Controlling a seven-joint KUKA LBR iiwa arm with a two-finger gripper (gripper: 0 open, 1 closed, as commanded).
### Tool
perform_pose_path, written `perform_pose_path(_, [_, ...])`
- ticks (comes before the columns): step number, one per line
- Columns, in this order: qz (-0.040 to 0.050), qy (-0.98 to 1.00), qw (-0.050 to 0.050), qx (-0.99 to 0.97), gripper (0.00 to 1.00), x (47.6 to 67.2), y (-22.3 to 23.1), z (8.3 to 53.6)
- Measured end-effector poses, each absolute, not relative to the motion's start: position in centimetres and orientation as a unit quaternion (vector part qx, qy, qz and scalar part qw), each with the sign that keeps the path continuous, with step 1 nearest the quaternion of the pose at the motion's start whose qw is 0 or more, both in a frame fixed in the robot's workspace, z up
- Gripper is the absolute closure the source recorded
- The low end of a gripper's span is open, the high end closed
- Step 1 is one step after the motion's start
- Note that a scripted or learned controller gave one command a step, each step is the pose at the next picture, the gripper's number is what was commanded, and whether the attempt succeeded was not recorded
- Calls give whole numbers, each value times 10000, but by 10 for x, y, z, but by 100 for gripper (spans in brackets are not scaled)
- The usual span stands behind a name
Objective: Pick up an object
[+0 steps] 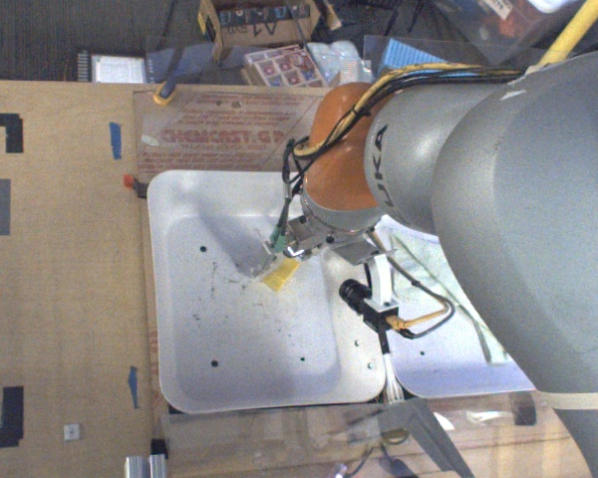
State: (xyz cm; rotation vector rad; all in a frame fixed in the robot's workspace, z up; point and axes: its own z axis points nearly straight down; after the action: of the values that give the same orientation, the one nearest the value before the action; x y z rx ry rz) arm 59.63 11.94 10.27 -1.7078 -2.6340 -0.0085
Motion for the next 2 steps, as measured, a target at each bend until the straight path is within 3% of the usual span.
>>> perform_pose_path(1, [-63,-8419,129,-5394,100,591,132,109])
perform_pose_path(2, [-80,-7508,128,-6603,100,593,137,103])
